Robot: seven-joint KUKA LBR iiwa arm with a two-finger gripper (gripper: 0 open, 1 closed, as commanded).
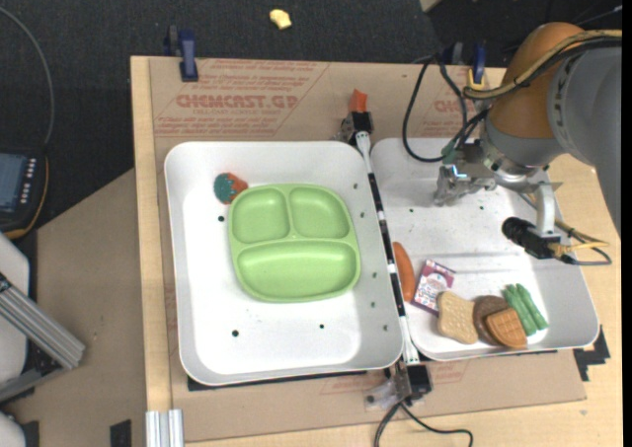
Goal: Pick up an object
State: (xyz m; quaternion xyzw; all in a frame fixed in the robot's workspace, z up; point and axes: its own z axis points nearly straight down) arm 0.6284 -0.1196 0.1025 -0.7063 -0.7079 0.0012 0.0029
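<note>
The arm comes in from the upper right, and its gripper (458,182) hangs over the back part of the right bin (425,228), above bare white floor. No object lies under it. The loose objects sit at the front of that bin, well apart from the gripper: an orange carrot-like stick (404,270) along the left wall, a purple and white packet (432,287), a tan cracker (456,317), a brown cookie (489,311), an orange waffle piece (508,330) and a green bean-like toy (526,307).
The left bin (197,317) holds a green divided plate (293,241) and a small teal and orange round thing (230,186) at its back left. A black part with yellow cable (533,236) hangs from the arm on the right. Clamps stand at the bench's far edge.
</note>
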